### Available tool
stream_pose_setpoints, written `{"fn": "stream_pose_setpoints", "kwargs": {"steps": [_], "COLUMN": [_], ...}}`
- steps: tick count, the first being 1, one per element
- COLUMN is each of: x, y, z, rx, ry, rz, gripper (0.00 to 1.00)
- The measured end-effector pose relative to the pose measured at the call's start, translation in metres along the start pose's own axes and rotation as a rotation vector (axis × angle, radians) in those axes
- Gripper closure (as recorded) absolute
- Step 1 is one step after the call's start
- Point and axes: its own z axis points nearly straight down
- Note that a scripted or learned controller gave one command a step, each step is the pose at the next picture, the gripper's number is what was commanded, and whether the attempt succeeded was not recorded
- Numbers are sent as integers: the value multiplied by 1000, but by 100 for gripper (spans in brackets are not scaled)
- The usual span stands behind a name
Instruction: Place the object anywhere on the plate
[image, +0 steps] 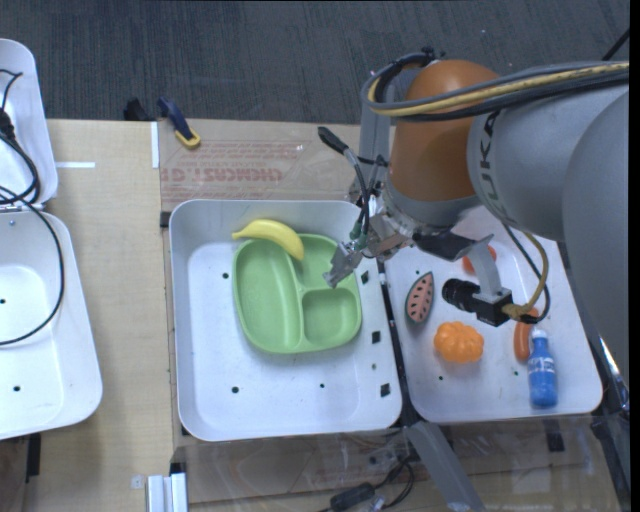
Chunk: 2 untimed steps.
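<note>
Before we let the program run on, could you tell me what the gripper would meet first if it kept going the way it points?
Probably the green sectioned plastic plate: the gripper slants down-left over the plate's right rim, near the small compartment. Its height above the plate is unclear.

The arm (560, 130) is a chunky grey thing with a rounded orange band (440, 130) above the wrist and dark lettering on the side. Yellow and black cables (480, 88) loop over the top. The small metal gripper (345, 262) has thin wires running to it.
</note>
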Motion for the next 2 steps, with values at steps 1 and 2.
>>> {"fn": "stream_pose_setpoints", "kwargs": {"steps": [1, 2], "x": [-2, -2], "y": [0, 0], "z": [-9, -8], "rx": [0, 1], "ry": [-1, -1], "rz": [0, 1], "gripper": [100, 0]}}
